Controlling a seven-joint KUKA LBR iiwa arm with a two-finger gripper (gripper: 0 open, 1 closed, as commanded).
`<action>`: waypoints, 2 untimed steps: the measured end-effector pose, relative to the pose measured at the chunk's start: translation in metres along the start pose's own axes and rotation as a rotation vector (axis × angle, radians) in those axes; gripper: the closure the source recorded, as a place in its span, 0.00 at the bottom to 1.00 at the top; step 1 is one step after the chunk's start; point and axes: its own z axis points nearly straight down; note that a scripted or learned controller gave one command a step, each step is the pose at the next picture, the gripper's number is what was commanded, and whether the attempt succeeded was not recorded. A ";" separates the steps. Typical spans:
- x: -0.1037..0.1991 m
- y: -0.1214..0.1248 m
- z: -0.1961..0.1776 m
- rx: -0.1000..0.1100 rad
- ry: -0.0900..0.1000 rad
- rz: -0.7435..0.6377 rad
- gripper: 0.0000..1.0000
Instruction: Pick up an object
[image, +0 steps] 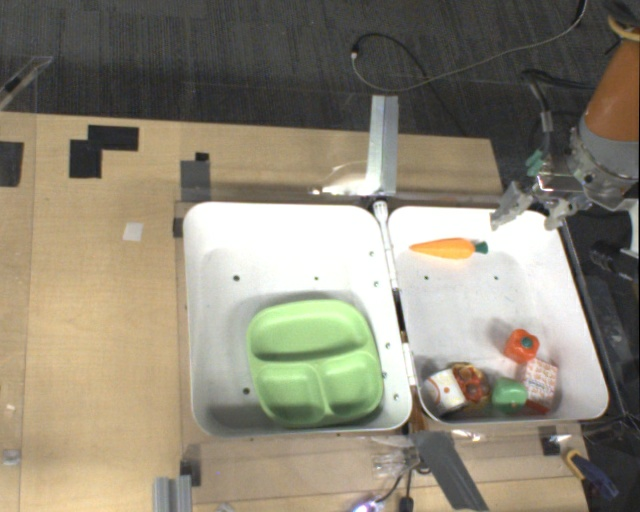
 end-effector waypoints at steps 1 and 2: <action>0.011 0.034 0.125 0.001 0.001 -0.050 0.00; 0.045 0.043 0.170 -0.006 -0.001 -0.155 0.00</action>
